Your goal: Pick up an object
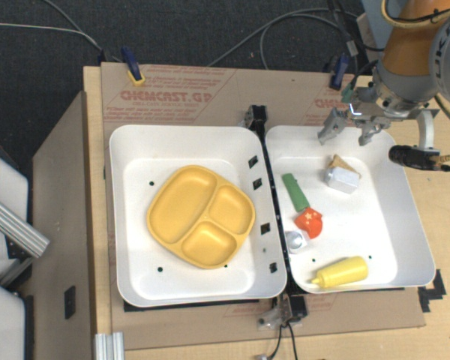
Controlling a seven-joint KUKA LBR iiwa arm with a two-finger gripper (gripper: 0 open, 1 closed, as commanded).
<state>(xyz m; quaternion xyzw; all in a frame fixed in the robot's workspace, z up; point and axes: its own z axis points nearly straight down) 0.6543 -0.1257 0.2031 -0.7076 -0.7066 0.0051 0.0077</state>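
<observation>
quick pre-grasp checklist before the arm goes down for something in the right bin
1. Gripper open, nothing between its fingers: ok.
2. Gripper above the right white bin, at its far edge: ok.
3. Nearest target, the small grey and tan block, lies apart from other items: ok.
4. Green stick with red end touches a small silver piece: not ok for a clean grasp.
5. Yellow squeeze bottle lies near the bin wall: cannot tell clearance.
</observation>
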